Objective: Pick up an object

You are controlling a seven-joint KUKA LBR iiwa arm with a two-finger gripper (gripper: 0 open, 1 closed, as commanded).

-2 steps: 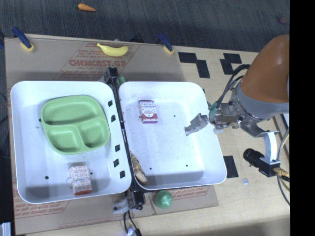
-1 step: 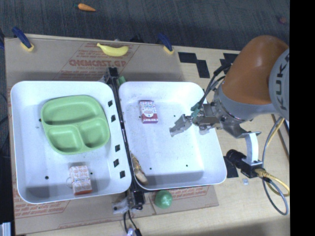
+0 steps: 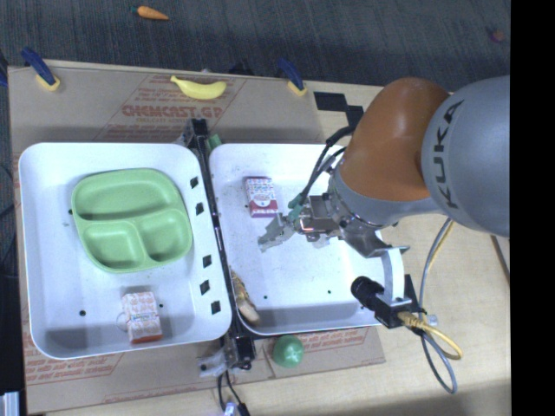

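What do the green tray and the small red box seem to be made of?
Green tray: probably moulded plastic, matte, with smooth rounded compartments of one even colour. Small red box: probably printed cardboard, with flat faces and straight edges; its print is too small to read.

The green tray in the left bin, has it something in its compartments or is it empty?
Empty. The green tray lies flat in the left bin, and all three compartments show bare green.

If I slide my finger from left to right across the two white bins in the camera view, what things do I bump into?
Light green plastic divided tray → small red-and-white carton in the right bin → the grey robot gripper → the arm's orange band. The pale packet sits below the tray, so its place overlaps.
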